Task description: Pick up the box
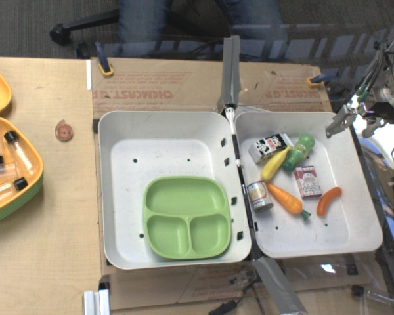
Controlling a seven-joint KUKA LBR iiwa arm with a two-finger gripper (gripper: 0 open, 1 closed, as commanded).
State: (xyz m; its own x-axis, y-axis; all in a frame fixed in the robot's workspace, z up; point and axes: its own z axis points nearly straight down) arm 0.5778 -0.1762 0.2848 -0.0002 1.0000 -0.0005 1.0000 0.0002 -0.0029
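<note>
Two small boxes lie in the right bin [354, 238]. A red and white box [307, 181] lies flat near the bin's middle. A black and white box [270, 146] sits tilted toward the far left. My gripper [347, 115] hangs at the view's right edge, over the far right corner of that bin. It is well apart from both boxes, and nothing shows between its parts.
Around the boxes lie a yellow banana [274, 165], a green bottle [299, 149], a carrot [286, 199], a small can [259, 195] and an orange-red sausage shape [328, 201]. A green divided plate [187, 216] rests in the left bin [118, 176]. Yellow trays [6, 176] sit far left.
</note>
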